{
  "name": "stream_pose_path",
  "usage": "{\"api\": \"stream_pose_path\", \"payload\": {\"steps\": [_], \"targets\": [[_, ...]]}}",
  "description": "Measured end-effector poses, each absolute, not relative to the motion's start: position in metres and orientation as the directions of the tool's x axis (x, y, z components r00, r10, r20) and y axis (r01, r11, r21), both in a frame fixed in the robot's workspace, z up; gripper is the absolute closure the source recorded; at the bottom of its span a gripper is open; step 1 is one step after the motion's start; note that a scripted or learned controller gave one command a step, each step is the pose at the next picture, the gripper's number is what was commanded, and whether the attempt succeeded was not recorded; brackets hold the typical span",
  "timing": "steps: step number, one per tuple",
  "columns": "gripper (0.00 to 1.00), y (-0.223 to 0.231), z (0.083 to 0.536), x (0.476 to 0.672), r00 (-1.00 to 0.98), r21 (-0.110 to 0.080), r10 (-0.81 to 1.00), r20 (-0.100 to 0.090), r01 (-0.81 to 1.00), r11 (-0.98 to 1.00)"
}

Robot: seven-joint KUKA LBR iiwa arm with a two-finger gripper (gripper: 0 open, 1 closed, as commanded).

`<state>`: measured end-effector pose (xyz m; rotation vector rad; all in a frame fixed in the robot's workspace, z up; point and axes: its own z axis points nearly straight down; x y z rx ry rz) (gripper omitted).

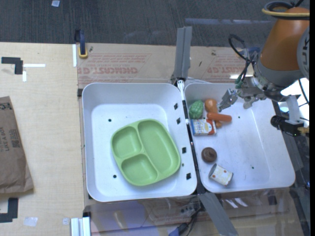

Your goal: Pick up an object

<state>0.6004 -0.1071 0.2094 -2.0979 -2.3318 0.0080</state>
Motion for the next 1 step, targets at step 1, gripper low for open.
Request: {"api": "stream_pose_path", "payload": {"steps": [1], "targets": [[0.0, -0.1015, 0.102, 0.647, -0.385, 0.001, 0.923, -0.001, 0.923, 0.385]]}}
